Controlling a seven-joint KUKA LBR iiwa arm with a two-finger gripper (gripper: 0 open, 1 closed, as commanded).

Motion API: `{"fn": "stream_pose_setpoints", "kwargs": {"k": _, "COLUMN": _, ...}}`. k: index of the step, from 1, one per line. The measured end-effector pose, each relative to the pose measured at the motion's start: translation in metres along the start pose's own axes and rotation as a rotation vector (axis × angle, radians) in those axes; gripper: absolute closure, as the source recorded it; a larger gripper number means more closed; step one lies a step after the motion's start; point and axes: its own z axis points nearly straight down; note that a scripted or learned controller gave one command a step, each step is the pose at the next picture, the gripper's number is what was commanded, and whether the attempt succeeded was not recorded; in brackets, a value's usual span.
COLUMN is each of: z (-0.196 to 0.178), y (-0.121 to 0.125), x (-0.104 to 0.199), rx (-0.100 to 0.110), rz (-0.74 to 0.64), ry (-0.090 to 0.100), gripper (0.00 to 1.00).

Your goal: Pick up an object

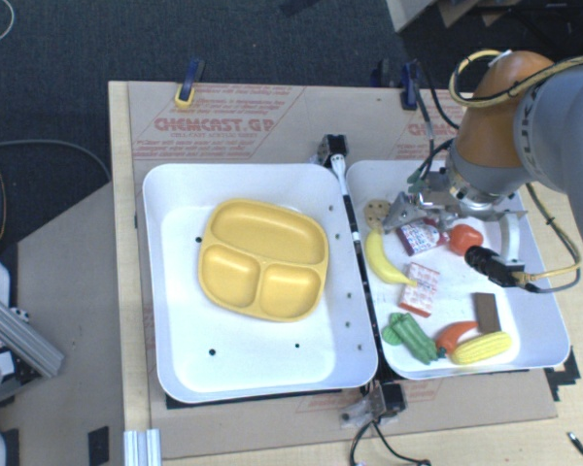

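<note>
We see the tool (pixel 429 210) low in the right bin (pixel 554 330), near its far edge, over a red-and-white packet (pixel 417 236). We cannot tell how it is set, nor whether anything is gripped, so we judge the pick not yet done. Beside the packet lie a banana (pixel 381 260), a tomato (pixel 463 238) and a cookie (pixel 374 212). Toward the bin's near edge rest a card (pixel 422 286), a green pepper (pixel 411 337), a corn cob (pixel 481 348) and a brown bar (pixel 485 312). The left bin (pixel 175 357) holds a yellow tray (pixel 262 258). Grasping and lifting remain.
</note>
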Motion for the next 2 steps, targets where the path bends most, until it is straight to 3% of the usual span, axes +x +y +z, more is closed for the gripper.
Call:
{"fn": "stream_pose_setpoints", "kwargs": {"k": 1, "z": 0.023, "y": 0.002, "x": -0.001, "rx": -0.007, "rz": 0.001, "ry": -0.004, "gripper": 0.00}}
{"fn": "stream_pose_setpoints", "kwargs": {"k": 2, "z": 0.010, "y": 0.005, "x": -0.001, "rx": -0.021, "rz": 0.002, "ry": -0.005, "gripper": 1.00}}
